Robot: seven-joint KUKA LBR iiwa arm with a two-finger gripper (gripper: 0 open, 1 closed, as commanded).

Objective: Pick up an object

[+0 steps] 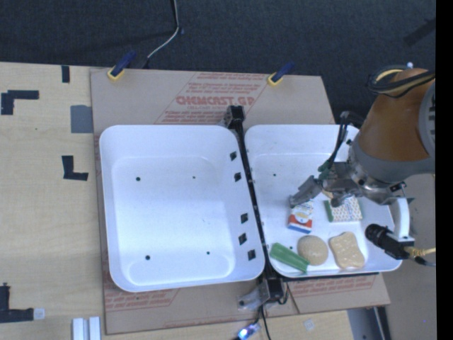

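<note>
Reaching in from the right edge, the grey arm (396,129) with its orange band bends down over the right bin (283,151), and its pincer (311,190) hangs low above that bin's floor. How far the pincer stands open cannot be told, since its dark metal parts blur together, and nothing can be made out between them. Just below the pincer lies a small white carton (301,219) with red and blue on its lower end, near the tips though contact cannot be judged. To the pincer's right, partly under the wrist, sits a flat white packet with a dotted pattern (345,208). Further below the pincer, along the bin's near wall, three things lie in a row: a green block (289,256) to the lower left, a round tan piece (312,249) straight below, and a tan bread-like slice (347,250) to the lower right. Well to the pincer's left, past the dark divider, is the left bin (170,207), both bins resting on the tabletop (42,190).
</note>
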